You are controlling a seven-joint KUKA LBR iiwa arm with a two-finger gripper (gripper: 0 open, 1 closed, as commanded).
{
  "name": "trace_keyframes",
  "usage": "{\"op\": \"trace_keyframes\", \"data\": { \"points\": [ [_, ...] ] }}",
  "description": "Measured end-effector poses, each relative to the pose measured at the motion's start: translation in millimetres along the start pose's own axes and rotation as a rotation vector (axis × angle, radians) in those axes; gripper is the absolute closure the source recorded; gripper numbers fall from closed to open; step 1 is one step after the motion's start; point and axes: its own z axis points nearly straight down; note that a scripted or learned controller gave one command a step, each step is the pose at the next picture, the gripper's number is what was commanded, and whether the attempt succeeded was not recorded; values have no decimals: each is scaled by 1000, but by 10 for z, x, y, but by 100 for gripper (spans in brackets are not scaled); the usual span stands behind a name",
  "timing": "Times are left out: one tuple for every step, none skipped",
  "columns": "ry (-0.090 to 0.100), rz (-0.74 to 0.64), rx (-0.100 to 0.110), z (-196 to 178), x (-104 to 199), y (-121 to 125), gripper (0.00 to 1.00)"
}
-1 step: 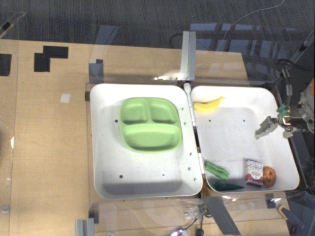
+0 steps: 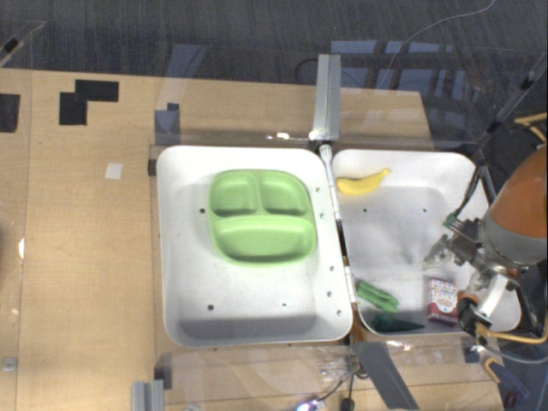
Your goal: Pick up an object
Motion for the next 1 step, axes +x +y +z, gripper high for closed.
{"op": "trace_keyframes", "data": {
  "points": [
    [3, 0, -2, -105, 16, 7, 100]
  ]
}}
